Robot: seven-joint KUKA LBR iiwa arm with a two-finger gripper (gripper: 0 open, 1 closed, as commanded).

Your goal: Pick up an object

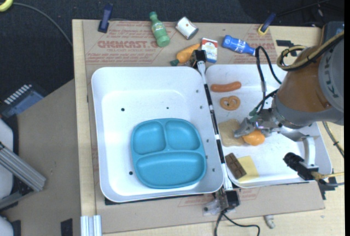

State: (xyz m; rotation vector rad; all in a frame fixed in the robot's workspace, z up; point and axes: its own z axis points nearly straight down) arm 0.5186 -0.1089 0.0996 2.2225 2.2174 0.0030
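Your item: small round orange fruit-shaped toy (253,138), smooth and glossy, in the right white bin (306,175), near a tan flat slice (228,128). Your tool (247,130) touches it; grip state cannot be told.

One fixed camera looks down at a slant from above the bench (136,38), taking in both white bins (109,87)

The jaws (247,130) rest beside an orange object (254,138) in the right bin (306,169).
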